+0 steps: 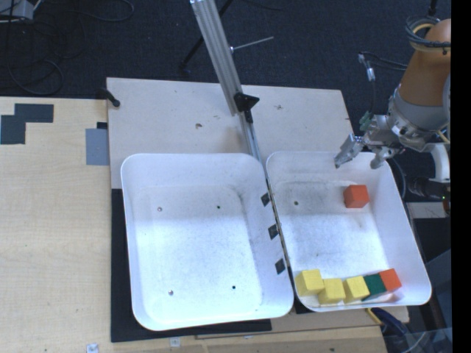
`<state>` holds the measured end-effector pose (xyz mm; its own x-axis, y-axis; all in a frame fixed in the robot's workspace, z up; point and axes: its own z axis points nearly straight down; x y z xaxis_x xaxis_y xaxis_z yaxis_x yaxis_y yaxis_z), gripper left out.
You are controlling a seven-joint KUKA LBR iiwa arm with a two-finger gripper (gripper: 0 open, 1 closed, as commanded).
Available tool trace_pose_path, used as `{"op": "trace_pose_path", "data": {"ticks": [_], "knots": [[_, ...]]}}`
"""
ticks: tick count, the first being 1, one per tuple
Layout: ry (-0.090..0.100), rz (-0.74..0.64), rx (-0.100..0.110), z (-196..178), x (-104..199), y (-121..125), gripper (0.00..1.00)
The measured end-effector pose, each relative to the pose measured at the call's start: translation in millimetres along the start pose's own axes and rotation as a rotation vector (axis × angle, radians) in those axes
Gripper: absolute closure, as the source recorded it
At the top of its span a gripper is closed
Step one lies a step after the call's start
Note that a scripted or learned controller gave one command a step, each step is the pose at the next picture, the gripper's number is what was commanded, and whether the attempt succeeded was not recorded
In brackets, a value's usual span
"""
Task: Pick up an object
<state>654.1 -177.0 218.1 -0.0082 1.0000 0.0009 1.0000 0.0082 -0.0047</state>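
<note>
bench: light wood top, dark floor behind, two shallow white bins side by side; a slanted aluminium rail rises from the seam between them.
left bin: no blocks in it.
right bin: holds every block.
gripper: hangs over the right bin's far rim, near its far-right corner; fingers spread, nothing between them.
target: lone orange block, by the far-right part of the bin floor, just below the gripper, well apart from the rest.
row at near edge: yellow block, second yellow block, third yellow block, green block, small orange block, packed touching along the near rim toward the near-right corner.
count: 3 yellow, 1 green, 2 orange; 6 total.
handling (judgement): looks like a small rigid cube, light, not fragile; flat faces, may be a bit slick.
grip point (judgement): pinch two opposite side faces, centred. The lone block has free space on all sides; row blocks give no finger room.
</note>
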Motion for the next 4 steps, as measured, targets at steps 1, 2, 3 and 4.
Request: {"op": "trace_pose_path", "data": {"ticks": [1, 2, 3, 4], "knots": [[0.001, 0.004, -0.005, -47, 30, -22, 0.0], [0.001, 0.0, -0.011, -123, 128, -7, 0.0], [0.0, 0.003, 0.006, -22, 135, 12, 0.0], [-0.003, 0.015, -0.001, -57, 64, -84, 0.0]]}}
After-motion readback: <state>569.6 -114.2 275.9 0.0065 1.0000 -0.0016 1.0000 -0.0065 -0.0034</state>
